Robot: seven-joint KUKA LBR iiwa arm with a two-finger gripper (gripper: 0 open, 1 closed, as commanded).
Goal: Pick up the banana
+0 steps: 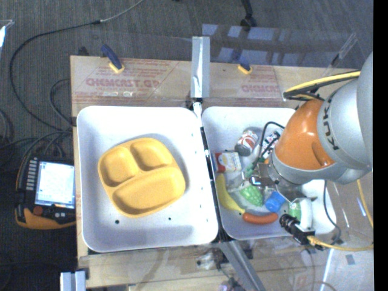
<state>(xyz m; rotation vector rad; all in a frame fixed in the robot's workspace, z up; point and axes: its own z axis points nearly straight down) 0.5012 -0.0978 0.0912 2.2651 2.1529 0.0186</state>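
Observation:
The banana [227, 195] is yellow and curved. It lies along the left wall of the right bin [212, 162], near the front. My gripper [257, 176] hangs low over the middle of that bin, just right of the banana and above a green item [251, 194]. The orange band [303, 145] and grey wrist hide much of the bin's right half.
Around the gripper lie a red-and-white can [247, 141], a small packet [228, 160], a blue item [274, 202] and a red sausage [260, 218]. The left bin [91, 223] holds a yellow divided plate [142, 175]. Cables run along the right bin's front right corner.

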